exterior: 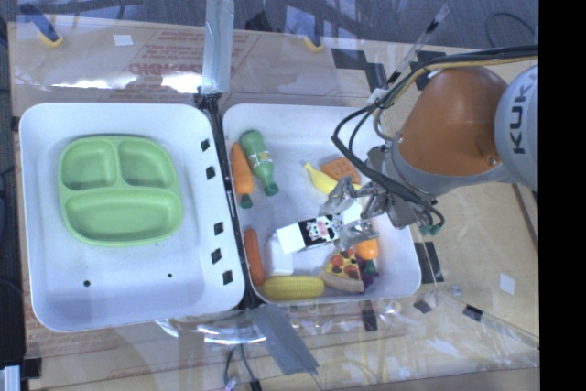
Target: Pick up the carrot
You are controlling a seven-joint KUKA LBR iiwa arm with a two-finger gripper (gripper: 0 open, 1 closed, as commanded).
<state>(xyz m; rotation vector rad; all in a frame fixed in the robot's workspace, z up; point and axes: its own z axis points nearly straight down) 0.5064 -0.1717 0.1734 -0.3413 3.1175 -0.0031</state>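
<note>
Along the left wall of the right bin, the carrot lies lengthwise, a smooth orange taper just beside a green bottle. Lower right of centre, the gripper hovers over a white carton; cables hide its state, which cannot be determined. A yellow corn cob rests against the bottom wall. The left bin holds a green compartment tray.

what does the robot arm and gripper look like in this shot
The arm is grey with a large glossy orange band above the wrist and dark letters, "KU", on its grey casing. Black cables loop from the wrist toward the gripper, a small metallic assembly of silver and dark parts.
</note>
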